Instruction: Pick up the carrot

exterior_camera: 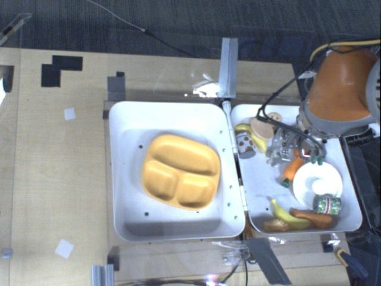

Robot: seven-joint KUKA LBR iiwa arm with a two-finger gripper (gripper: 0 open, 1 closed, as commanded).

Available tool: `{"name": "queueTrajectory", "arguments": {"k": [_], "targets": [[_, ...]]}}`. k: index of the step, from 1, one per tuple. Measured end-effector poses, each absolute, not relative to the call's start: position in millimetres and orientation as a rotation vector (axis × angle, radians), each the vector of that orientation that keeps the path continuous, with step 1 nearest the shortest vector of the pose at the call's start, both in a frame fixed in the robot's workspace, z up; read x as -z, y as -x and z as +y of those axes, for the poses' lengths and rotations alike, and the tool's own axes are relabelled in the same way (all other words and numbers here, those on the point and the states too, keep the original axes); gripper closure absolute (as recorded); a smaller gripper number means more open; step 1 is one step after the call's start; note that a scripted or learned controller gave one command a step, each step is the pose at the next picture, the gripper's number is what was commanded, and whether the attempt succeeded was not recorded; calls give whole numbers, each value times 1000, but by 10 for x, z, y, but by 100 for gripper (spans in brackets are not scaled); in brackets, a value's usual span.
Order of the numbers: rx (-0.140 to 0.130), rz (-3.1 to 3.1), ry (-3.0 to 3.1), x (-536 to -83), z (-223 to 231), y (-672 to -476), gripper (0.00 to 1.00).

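Wood-coloured and wide, the desk point(53, 177) is the biggest thing here, and it carries two white bins side by side. The left bin point(128, 207) holds a big yellow tray point(180, 170) with three dips in it. The right bin point(262, 210) is the busy one. The grey arm point(342, 94) with its orange band comes in from the right and hangs over the far part of that bin. Its end effector point(292, 148) is low down, right by the carrot point(292, 168), but it is too blurry and crowded there to tell if it is wide, narrow or holding anything. Near it is a white plate point(311, 183) with a small white cup on it and a green striped can point(328, 205) at its near edge. The carrot is in the middle of the right bin, touching the left rim of the plate, just under the end effector. It is short and orange. Its long way runs from the far right down to the near left, and I cannot tell which end is the tip. It is probably light, hard and a bit smooth, so it could slip or roll. I think the best place to hold it is across its fat middle. A yellow banana point(288, 211) and a brown sausage point(314, 218) lie at the near edge, another banana point(256, 137) and a small tin point(245, 145) sit at the far left.
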State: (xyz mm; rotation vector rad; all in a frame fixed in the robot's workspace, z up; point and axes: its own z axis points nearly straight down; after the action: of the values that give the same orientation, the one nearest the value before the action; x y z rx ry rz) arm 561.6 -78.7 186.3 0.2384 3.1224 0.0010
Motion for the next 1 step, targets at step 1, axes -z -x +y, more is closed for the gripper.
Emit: {"name": "queueTrajectory", "arguments": {"k": [1], "targets": [[0, 3135, 114, -1176, -904, -4879, 100]]}}
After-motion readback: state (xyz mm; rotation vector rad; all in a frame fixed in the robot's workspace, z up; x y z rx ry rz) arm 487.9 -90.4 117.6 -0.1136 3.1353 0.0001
